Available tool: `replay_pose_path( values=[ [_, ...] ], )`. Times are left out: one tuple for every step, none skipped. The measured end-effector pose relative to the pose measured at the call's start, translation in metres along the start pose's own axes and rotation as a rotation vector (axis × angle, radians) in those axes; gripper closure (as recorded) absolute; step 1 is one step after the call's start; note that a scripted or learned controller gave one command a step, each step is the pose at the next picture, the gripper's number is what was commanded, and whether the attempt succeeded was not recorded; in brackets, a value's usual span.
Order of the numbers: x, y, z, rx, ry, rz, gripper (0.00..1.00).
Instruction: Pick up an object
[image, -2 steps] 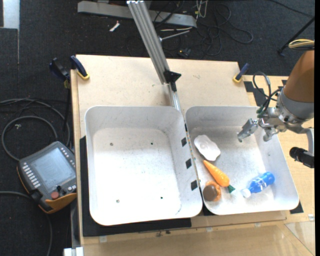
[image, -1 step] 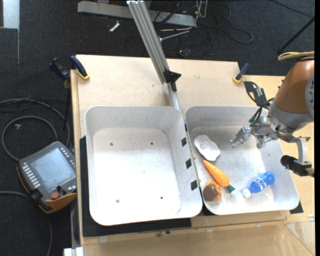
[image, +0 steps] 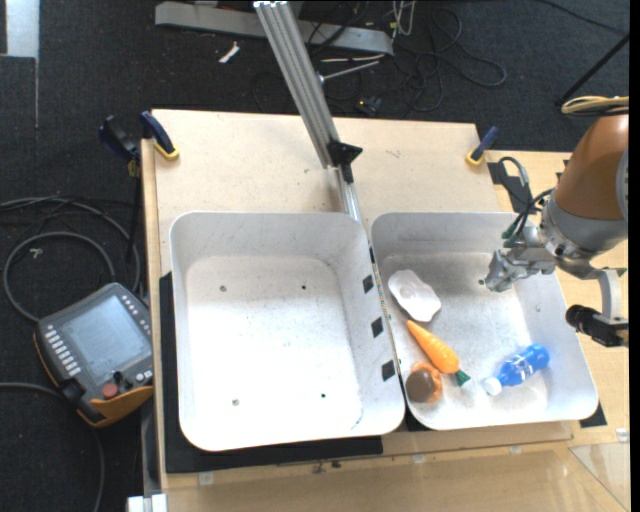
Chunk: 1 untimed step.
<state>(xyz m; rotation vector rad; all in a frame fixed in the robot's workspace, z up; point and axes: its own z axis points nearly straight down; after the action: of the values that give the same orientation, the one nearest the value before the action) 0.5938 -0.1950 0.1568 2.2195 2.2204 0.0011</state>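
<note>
Over the right bin (image: 560, 300) I am reaching in from the right, my wrist bending downward and my gripper (image: 497, 277) hanging above the bin's upper area; how it is set I cannot tell. Below it are lying a white object (image: 414, 295), a carrot (image: 434, 347), a brown object (image: 423, 384) and a blue bottle (image: 518, 367), all apart from my gripper.

Two white bins (image: 270, 235) – one carrot (image: 433, 347), one blue bottle (image: 520, 367), one white lump (image: 414, 295), one brown ball (image: 423, 385)
</note>
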Motion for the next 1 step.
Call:
replay_pose_path(
  values=[
    [0.0068,0.0051,-0.0611,-0.005,-0.001,-0.004,1.00]
  ],
)
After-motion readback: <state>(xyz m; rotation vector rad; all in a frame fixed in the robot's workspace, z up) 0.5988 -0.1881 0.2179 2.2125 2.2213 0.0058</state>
